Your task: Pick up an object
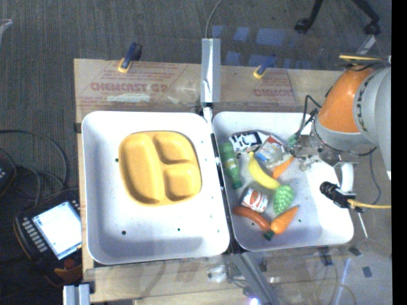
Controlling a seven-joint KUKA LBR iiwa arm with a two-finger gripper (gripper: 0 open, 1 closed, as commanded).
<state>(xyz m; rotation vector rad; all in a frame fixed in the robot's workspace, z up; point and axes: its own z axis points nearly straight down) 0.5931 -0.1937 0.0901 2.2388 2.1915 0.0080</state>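
The right bin (pixel 331 224) holds a pile of toy food. In it lie a green bottle (pixel 230 164), a yellow banana (pixel 262 174), a black-and-white packet (pixel 247 140), a red-and-white carton (pixel 270 149) and a small orange carrot (pixel 283 166). Nearer the front are a red-and-white can (pixel 255 199), a green bumpy fruit (pixel 283 197), a red sausage (pixel 251 216) and a larger carrot (pixel 284 219). My gripper (pixel 299 156) hangs low at the pile's right edge, just beside the small carrot and the carton.
A yellow divided tray (pixel 161 166) lies in the left bin (pixel 102 234). The grey arm with its orange band (pixel 340 107) comes in over the right bin's far right side. A black cable connector (pixel 331 190) hangs over the bin's right part.
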